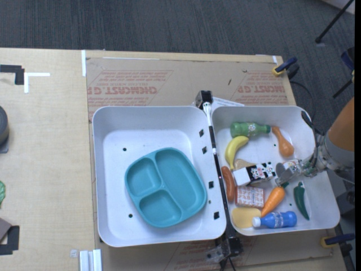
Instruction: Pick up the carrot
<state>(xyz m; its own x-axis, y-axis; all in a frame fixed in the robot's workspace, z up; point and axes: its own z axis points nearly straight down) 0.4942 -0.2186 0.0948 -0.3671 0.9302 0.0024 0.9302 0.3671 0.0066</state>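
Observation:
The carrot (273, 200) is orange and tapered and lies aslant in the right bin (322, 206), its thick end up and to the right. My gripper (286, 175) reaches in from the right and hovers just above the carrot's upper end, next to a black-and-white carton (255, 173). Nothing shows between its tips.
Around the carrot lie a blue bottle (276, 221), a green chili (302, 200), a patterned pink block (250, 197), a yellow piece (244, 215), a sausage (228, 184), a banana (236, 149), a green bottle (250, 130) and an orange gourd (284, 141). The left bin (113, 129) holds a teal divided plate (164, 186).

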